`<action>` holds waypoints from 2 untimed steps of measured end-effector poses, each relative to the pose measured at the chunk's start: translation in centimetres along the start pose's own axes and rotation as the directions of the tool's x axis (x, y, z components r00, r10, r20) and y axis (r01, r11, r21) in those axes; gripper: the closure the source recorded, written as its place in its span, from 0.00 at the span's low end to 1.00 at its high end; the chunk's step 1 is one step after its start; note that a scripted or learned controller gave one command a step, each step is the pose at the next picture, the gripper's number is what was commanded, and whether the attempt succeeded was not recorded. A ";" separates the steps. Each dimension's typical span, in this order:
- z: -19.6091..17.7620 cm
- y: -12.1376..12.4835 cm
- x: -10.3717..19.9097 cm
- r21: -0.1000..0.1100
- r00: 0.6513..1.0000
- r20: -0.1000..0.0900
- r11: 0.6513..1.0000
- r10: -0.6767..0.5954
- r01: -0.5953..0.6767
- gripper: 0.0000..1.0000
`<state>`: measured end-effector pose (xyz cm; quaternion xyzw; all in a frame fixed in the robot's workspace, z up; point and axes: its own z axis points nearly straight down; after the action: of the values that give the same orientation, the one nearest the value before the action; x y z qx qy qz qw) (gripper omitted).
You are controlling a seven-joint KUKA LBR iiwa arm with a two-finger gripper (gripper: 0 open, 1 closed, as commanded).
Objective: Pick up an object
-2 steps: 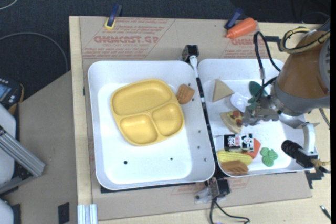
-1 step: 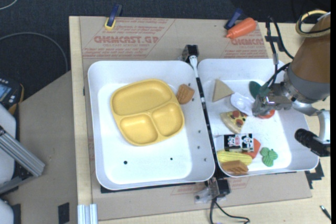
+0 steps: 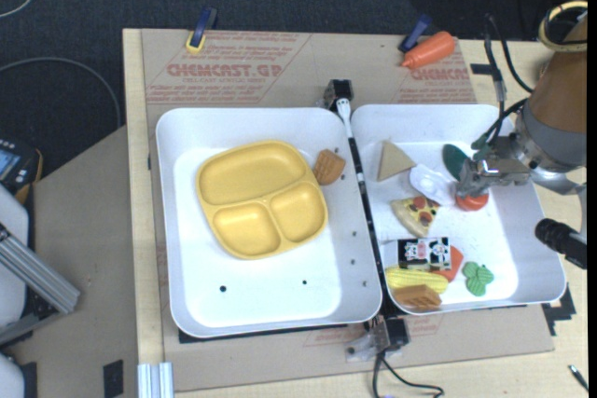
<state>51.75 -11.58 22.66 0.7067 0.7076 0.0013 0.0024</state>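
On the bench, two shallow white bins sit side by side. Within the left bin, a yellow divided plate lies toward the upper middle, and a small brown cookie-like piece touches the plate's upper right edge. Past the centre divider, the right bin holds the loose items: a tan wedge near its upper left, a white crumpled piece beside the wedge, a pizza slice below that, a black-and-white printed block, a yellow corn-like item at the lower edge, and a green leafy piece. Farther right, the gripper is lowered over a small red object, next to a dark green item. Whether it is spread or closed cannot be determined, nor whether the red object is gripped.
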 end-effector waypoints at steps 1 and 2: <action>1.0 5.4 1.1 0.000 1.000 -0.001 1.000 -0.002 0.002 1.00; 1.2 8.6 3.0 0.001 1.000 -0.001 1.000 -0.002 0.002 1.00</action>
<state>60.32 -8.62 21.51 0.7058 0.7084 0.0014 0.0018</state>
